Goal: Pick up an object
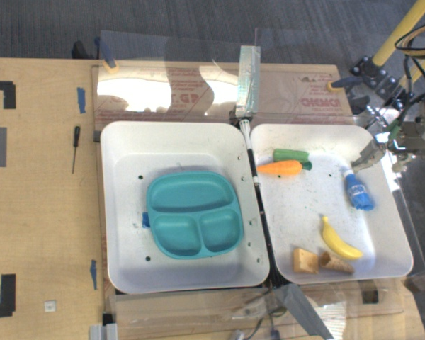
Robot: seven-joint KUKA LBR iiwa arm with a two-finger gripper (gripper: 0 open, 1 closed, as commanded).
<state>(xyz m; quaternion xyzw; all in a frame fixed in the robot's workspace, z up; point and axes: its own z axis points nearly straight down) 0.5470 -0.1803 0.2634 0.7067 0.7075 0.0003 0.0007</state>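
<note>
Blue bottle [358, 192] lies in right bin [404, 250], just near-left of gripper [380, 151]; long axis runs near-far, slightly slanted. Gripper's grasp state: cannot tell.

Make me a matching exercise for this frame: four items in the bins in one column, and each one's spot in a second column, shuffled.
Items:
1. teal divided tray
2. banana
3. carrot
4. blue bottle

Places:
A. right bin, far left part, next to a green item
B. right bin, right side, below the gripper
C. middle of the left bin
D. right bin, near part, by the brown pieces

Pairs: 1-C, 2-D, 3-A, 4-B
</note>
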